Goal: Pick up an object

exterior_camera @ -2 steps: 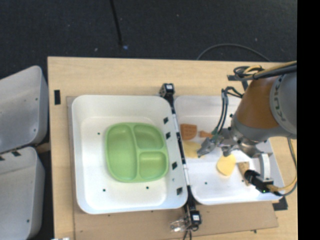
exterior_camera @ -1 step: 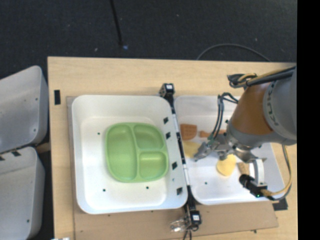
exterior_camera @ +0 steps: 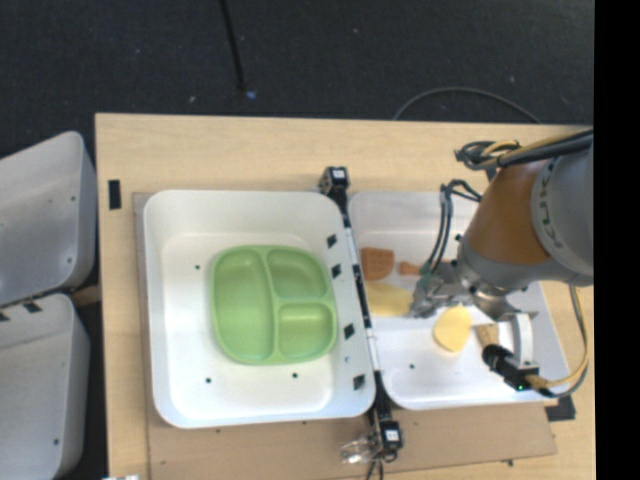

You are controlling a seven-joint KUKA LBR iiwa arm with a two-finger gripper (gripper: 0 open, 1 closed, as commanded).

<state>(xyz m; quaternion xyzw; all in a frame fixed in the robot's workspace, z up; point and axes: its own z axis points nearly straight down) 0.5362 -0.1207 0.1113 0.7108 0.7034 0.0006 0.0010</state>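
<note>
— Gripper [exterior_camera: 437,303] low in right bin [exterior_camera: 440,393]; open or closed, cannot tell. Holding anything? Unclear.

— Yellow piece [exterior_camera: 451,329] just beside, toward near wall. Better: centre over it, descend straight, close gently.

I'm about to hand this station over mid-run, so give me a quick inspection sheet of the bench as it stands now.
Surface: light wooden bench bearing two shallow white bins side by side.
Job's things: right bin holds a brown piece, a small orange piece, a pale yellow piece and a round yellow piece.
Clutter: left bin holds a green divided tray.
Grippers: gripper low in the right bin, beside the yellow pieces; grip on anything cannot be confirmed.
Cables: black cables along the arm; a cable loops behind the bench.
Surroundings: dark floor; white panels at left.
</note>
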